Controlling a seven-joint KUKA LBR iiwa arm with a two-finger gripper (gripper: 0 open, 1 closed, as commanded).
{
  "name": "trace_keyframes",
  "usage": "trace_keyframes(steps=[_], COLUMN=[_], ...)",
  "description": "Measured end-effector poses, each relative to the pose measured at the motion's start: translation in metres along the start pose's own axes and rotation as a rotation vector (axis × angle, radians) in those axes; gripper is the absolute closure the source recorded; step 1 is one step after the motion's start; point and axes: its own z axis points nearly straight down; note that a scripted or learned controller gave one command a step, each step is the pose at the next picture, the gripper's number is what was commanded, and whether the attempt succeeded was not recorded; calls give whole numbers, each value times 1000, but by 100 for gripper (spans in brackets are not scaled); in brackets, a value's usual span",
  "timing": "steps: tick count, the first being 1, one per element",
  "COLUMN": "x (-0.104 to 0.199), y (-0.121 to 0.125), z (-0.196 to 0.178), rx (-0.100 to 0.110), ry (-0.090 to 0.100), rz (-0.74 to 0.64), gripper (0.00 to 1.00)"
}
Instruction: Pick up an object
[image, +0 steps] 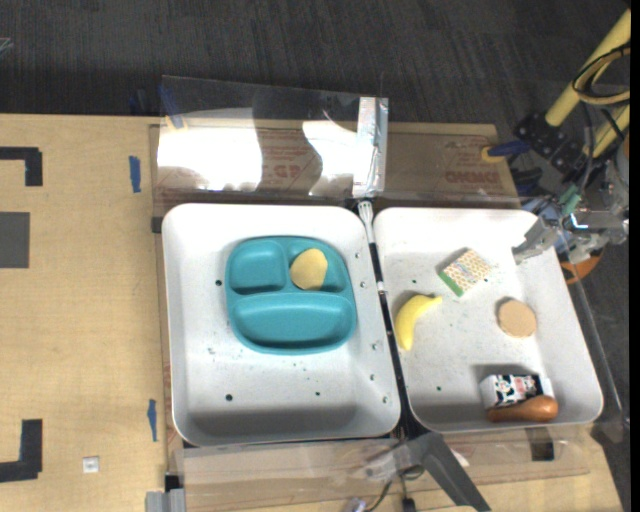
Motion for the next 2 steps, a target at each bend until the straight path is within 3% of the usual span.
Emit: trace_keyframes(steps=[1,2], x=[34,73], y=[-67,23], z=[124,178], rx=[12,-9], ry=[4,-2], rz=[-59,-106], gripper=[0,0])
